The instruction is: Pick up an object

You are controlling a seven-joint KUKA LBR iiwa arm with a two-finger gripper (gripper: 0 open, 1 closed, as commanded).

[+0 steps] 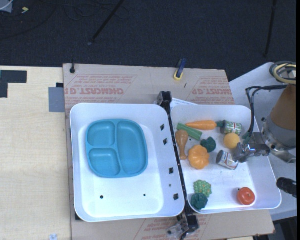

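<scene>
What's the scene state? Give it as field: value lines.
left bin: holds a blue divided plate
right bin: toy food, including carrot, orange pepper, tomato, yellow ball, small can
gripper: low over the right bin's right side, beside the small can
grasp: cannot tell

You will find red printed lettering on the cardboard sheet [140, 86] beneath the bins; it appears upside down and repeats twice along the far edge. It seems to read "CHEMCAST", though you cannot confirm every letter. The small can's [233, 128] label is illegible.
</scene>
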